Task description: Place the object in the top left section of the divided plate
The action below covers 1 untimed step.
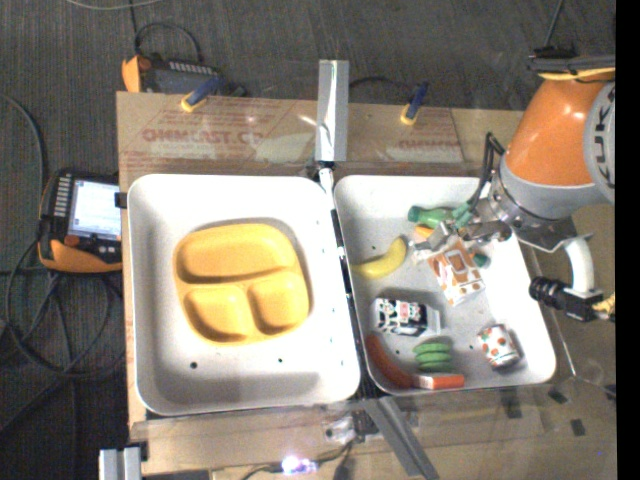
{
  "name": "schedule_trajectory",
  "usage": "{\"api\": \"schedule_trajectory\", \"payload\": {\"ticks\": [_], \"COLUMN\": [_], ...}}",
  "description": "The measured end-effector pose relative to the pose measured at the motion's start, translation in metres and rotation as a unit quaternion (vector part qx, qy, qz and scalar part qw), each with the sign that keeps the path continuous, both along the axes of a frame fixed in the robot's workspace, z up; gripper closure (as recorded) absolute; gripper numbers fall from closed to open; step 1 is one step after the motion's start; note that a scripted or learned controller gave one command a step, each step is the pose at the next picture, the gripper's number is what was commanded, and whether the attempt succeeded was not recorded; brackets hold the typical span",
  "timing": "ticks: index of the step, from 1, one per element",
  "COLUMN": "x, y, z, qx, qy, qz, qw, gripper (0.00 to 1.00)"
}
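Banana (385, 259), striped can (404, 315) and dotted cup (497, 345) lie apart.

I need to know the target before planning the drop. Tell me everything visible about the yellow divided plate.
The divided plate is yellow-orange, looks like smooth moulded plastic, and is a rounded rectangle lying flat, slightly turned, on the floor of the left bin. Raised ridges split it into three sections: one long section across the top and two smaller ones below. All three sections look empty. Nothing touches it but the bin floor, and it sits roughly centred, apart from the bin's walls.
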State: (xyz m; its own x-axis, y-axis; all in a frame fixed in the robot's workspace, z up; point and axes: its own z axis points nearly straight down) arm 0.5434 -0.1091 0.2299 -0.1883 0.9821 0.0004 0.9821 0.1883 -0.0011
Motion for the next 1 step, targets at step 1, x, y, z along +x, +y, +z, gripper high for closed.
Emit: {"api": "schedule_trajectory", "payload": {"ticks": [1], "x": [-0.0099], "y": [0.0702], "z": [0.0088], "qx": [-0.0009], "qy": [0.000], "qz": [0.044], "qw": [0.9990], "gripper": [1.00]}}
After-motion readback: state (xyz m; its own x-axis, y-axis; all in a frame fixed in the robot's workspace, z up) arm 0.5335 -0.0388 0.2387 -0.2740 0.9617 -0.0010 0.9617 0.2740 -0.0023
